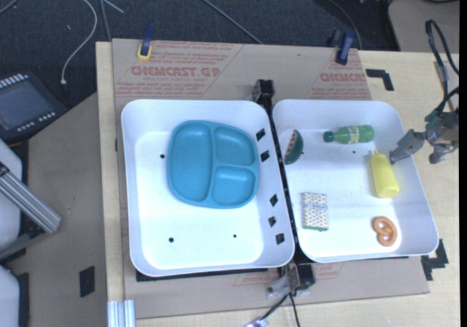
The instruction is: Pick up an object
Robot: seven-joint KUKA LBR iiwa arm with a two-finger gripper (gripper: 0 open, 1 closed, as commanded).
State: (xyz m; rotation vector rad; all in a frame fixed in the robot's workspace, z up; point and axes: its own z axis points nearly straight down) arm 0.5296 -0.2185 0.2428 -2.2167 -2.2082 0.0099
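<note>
My gripper (422, 144) sits at the right bin's (419, 241) right rim, two grey fingers spread, pinching nothing. Just left of it, the glossy yellow squeeze bottle (384, 175) lies flat near that rim. The green plastic bottle (349, 134) lies along the far edge. Pretzel (384, 231) in the near right corner. Patterned cloth-like square (315, 211) near the centre. Watermelon slice, probably (292, 147), at the left wall. Left bin (146, 241): smooth blue divided plate (213, 163).

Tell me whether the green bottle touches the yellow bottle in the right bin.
Apart. The camera view shows bare white bin floor between the green bottle and the yellow bottle.
</note>
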